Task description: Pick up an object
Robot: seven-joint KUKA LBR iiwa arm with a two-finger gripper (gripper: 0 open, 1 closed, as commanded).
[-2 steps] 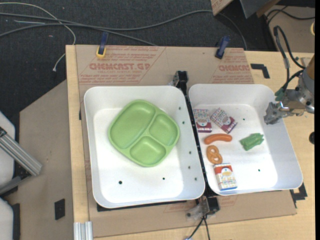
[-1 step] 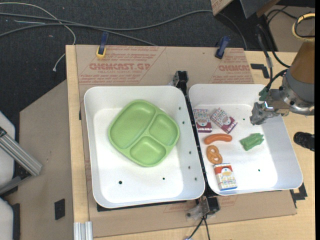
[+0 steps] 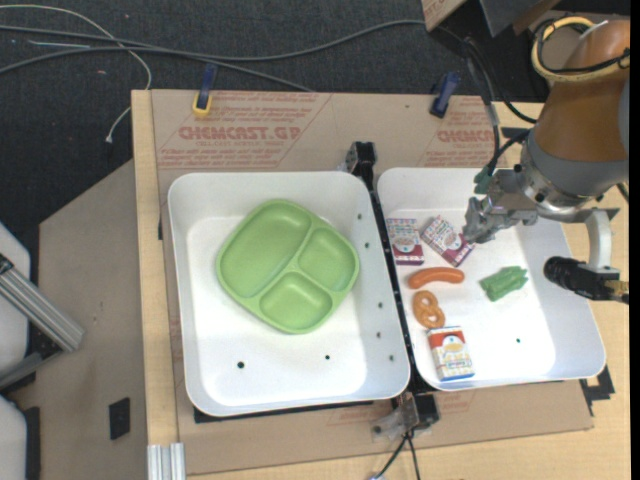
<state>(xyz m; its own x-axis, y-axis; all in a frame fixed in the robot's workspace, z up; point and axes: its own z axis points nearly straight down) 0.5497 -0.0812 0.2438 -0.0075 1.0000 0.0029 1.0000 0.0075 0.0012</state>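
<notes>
Cardboard-topped bench [image 3: 250,123]: left bin [image 3: 190,268] (green tray [image 3: 288,265]), right bin [image 3: 560,338] (snacks).

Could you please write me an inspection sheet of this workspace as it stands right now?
Surface: brown cardboard sheet under two shallow white bins, left bin and right bin.
Job's things: in the right bin, two small pink-and-white packets, an orange sausage-shaped toy, a brown pretzel-shaped toy, a green leafy toy, a red-and-white carton.
Clutter: a green three-compartment plastic tray in the left bin.
Hand: the hand is low over the right bin's far side, by the packets; finger state unclear.
Cables: thin wires across the dark floor.
Surroundings: blue clamps at the cardboard's far edge.
</notes>
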